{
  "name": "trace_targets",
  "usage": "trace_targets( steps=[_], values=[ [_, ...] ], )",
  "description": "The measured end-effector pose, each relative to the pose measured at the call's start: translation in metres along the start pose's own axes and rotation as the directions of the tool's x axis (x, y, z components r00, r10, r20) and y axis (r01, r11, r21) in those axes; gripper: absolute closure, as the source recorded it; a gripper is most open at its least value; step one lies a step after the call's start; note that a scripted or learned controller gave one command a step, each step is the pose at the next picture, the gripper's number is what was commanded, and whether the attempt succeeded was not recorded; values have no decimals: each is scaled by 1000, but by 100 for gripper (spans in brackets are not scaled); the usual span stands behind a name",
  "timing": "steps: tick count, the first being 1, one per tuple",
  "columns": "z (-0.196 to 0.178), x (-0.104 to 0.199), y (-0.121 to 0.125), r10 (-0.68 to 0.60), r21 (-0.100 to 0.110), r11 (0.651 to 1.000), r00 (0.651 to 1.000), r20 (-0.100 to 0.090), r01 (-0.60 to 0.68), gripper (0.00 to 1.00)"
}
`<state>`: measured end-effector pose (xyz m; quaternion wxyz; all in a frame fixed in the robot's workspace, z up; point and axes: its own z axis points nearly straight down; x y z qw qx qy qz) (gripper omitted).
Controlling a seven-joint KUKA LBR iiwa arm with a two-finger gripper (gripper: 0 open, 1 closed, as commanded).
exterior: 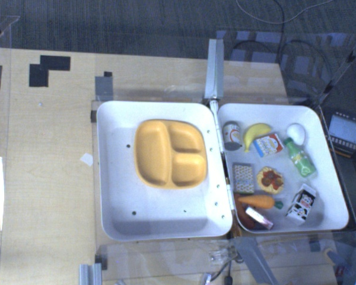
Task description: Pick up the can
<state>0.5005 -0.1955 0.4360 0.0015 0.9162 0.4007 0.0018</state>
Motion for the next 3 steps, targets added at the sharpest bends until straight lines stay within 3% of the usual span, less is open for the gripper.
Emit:
trace_targets(
  steps=[1,2,3],
  values=[
    [0,56,-52,-311,0,950,950,-1,311,100],
    [0,121,-129,-364,0,931,931,-2,364,100],
    [0,195,-125,-472,1,882,882,-2,472,100]
  ],
)
